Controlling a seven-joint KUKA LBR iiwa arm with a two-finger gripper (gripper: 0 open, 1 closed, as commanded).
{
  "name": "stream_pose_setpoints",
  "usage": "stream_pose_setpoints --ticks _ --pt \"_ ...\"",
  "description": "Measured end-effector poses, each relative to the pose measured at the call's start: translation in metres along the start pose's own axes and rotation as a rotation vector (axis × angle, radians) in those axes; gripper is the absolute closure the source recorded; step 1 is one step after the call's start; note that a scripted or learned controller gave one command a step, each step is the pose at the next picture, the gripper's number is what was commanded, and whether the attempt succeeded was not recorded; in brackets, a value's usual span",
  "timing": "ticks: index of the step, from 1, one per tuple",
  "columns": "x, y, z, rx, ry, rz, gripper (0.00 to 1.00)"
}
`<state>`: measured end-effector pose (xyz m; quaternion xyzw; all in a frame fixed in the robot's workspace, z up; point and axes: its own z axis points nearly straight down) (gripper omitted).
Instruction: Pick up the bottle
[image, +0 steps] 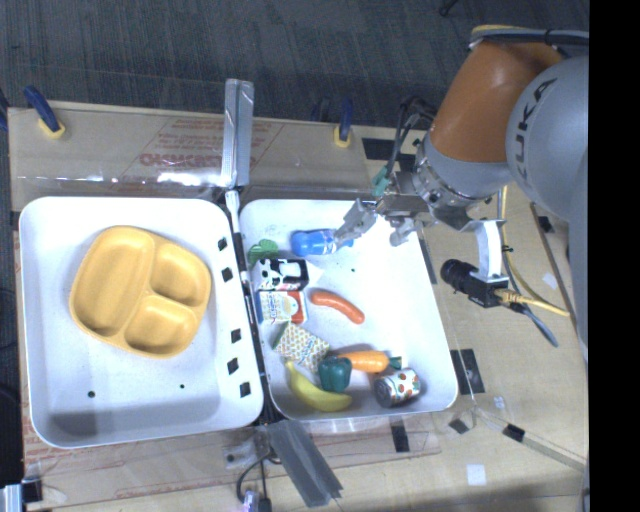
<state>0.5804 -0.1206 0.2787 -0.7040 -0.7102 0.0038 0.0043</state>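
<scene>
The bottle (312, 241) was a small blue one, lying on its side near the far edge of the right bin (425, 300), with a paler end turned toward the bin's middle. It rested on the white floor just right of a green item (264, 249) and just above a black-and-white carton (280, 271).

The grey arm (540, 110) came in from the right, its orange band (485, 95) high over the counter (300, 140) beyond the bin's far right corner. The wrist angled down and leftward, carrying the pincer (372, 222) low over the far part of the right bin. Two pale fingers (350, 226) showed, one reaching toward the bottle and the other (402, 228) set well apart from it, so the pincer stood spread with nothing between them.

The nearer fingertip lay just beside the bottle's right end, close to touching; whether it made contact could not be told. The bottle sat to the left of the pincer, outside the gap.

Nearer the camera in the same bin lay an orange sausage (337, 306), a banana (315, 391), a carrot (362, 360) and a small can (398, 386). The left bin (60, 400) held a yellow divided tray (140, 290).
</scene>
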Motion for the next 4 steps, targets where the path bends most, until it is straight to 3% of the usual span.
stream_pose_setpoints --ticks 1,2,3,4 --pt "-0.024 0.058 0.093 -0.001 -0.001 -0.023 0.0" --pt "-0.005 0.078 0.19 -0.002 0.001 0.077 0.0" --pt "-0.004 0.075 0.186 0.01 0.003 0.073 1.0" --pt "0.05 0.069 0.027 -0.01 -0.001 0.002 1.0"
